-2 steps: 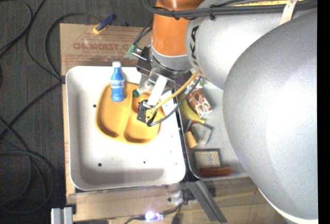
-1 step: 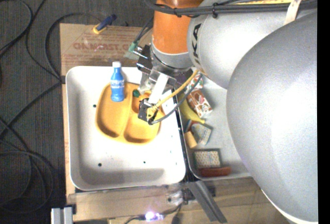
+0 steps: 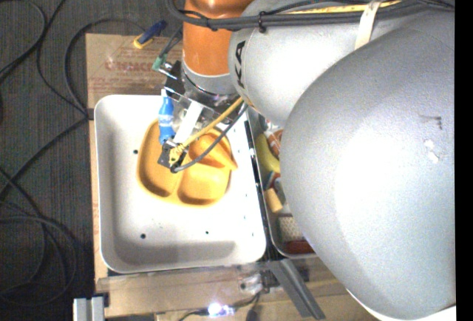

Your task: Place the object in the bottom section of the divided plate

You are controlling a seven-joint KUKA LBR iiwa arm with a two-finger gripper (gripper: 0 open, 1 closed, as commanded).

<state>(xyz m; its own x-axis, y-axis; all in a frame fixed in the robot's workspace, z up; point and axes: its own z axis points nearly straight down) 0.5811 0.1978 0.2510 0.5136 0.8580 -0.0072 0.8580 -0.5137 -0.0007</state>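
The orange divided plate (image 3: 194,177) lies in the left white bin (image 3: 118,186), the end effector (image 3: 176,136) just above its upper part, its opening impossible to tell, yellow items (image 3: 267,157) in the right bin.

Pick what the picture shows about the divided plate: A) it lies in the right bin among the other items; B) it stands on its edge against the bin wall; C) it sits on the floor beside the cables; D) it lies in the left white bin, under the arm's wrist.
D: the orange divided plate lies flat on the floor of the left white bin, with the gripper over it.
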